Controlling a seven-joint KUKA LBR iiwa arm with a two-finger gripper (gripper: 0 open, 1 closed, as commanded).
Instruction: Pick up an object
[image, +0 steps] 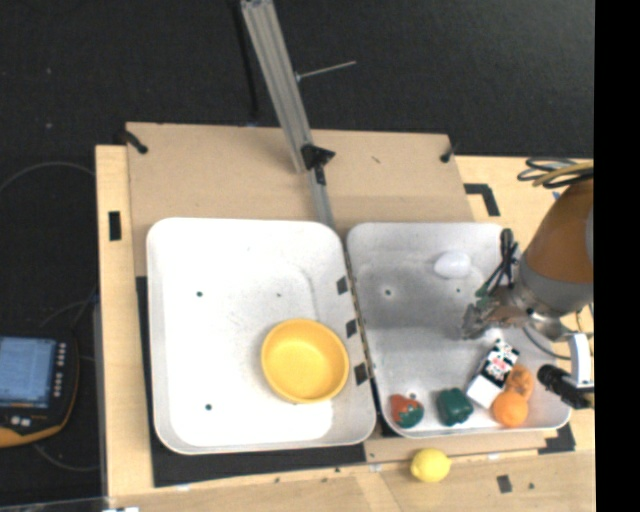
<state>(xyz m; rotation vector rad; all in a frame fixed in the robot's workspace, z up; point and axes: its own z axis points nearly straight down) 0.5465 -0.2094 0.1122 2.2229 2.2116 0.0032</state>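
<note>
My gripper (478, 322) hangs low over the right side of the right bin (400, 270), below the orange-banded wrist, with nothing visibly held. Just below and right of it lies a small white and black box (495, 366). Along the bin's front edge sit a red object (405, 408), a green object (455, 405) and an orange fruit-like object (512, 408). A pale white object (452, 265) rests near the bin's back, up and left of the gripper.
A yellow bowl (305, 360) sits in the left bin (200, 270), near its right wall. A yellow lemon (430, 465) lies on the bench in front of the right bin. A slanted metal pole (285, 90) rises behind the bins.
</note>
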